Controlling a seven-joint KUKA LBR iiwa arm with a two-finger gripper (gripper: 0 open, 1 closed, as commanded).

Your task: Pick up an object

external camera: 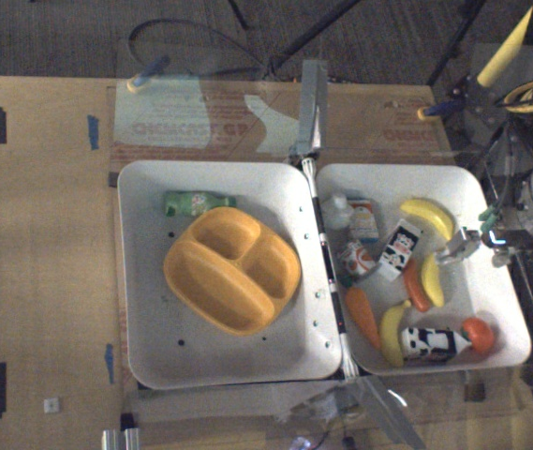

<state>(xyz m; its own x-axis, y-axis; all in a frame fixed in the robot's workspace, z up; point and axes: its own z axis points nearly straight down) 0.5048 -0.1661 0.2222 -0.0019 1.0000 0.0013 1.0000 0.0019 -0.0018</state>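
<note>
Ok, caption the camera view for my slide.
Gripper poised over the toy-filled right bin; orange divided plate and green bottle in the left bin.

We see a brown cardboard-covered worktop (51, 279) carrying two shallow white bins side by side, the left bin (140, 279) and the right bin (500, 298), plus blue tape strips (93, 131).
</note>
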